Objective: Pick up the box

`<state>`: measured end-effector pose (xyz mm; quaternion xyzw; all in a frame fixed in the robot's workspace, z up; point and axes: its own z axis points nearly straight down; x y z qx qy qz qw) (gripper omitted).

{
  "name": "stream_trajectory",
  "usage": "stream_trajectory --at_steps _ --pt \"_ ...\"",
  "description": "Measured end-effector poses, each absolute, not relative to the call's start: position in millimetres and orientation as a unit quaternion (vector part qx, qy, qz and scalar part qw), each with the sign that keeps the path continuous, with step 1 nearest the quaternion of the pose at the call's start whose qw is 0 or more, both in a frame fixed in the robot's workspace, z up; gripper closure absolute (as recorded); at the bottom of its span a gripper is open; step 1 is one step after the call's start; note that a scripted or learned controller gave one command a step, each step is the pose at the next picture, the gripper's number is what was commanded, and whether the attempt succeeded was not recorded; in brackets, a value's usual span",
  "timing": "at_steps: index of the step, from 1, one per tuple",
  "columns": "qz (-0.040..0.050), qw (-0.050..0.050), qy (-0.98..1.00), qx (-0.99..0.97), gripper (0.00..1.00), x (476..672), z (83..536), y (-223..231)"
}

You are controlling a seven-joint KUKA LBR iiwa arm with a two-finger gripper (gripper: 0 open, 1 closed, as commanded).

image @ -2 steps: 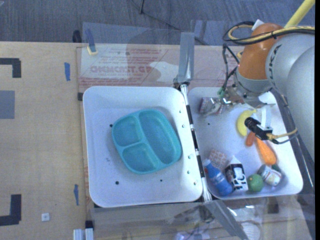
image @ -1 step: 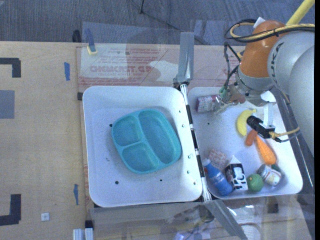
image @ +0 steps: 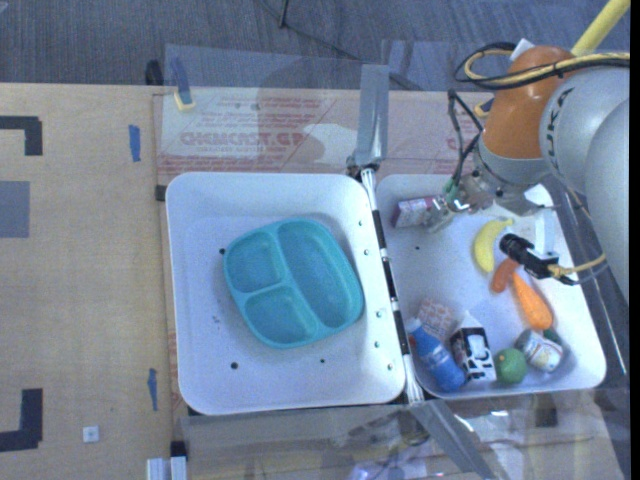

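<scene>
The box [image: 412, 209] is seen lying flat in the right bin [image: 440, 268], near its far left corner, just beside the wall shared with the left bin [image: 200, 228]. The gripper [image: 447, 208] is positioned at the box's right end and appears to be touching it. How far it is opened cannot be told, and no grasp on the box can be confirmed. The arm [image: 560, 138] is extended over the right bin's far right corner.

A banana [image: 488, 244] is found toward the right edge of the right bin, about midway along it, with a carrot [image: 532, 303] just nearer. Along the near edge a blue bottle [image: 436, 358], a black pack [image: 476, 354], a green ball [image: 511, 366] and a can [image: 545, 351] are closely grouped. A crumpled packet [image: 435, 316] is set just behind the bottle. A teal divided plate [image: 293, 283] is laid in the middle of the left bin.
</scene>
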<state>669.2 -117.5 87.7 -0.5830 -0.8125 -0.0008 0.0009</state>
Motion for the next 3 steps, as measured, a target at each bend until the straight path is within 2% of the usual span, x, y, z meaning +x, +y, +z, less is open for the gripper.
stream_trajectory --at_steps 1,2,3 --pt "-0.0005 0.000 -0.899 -0.438 1.00 624.2 158.0 -172.4" --pt "-0.0011 -0.001 -0.906 -0.423 1.00 647.0 100.8 -211.4" --pt "-0.0025 -0.003 -0.906 -0.424 1.00 648.7 109.1 -212.1"
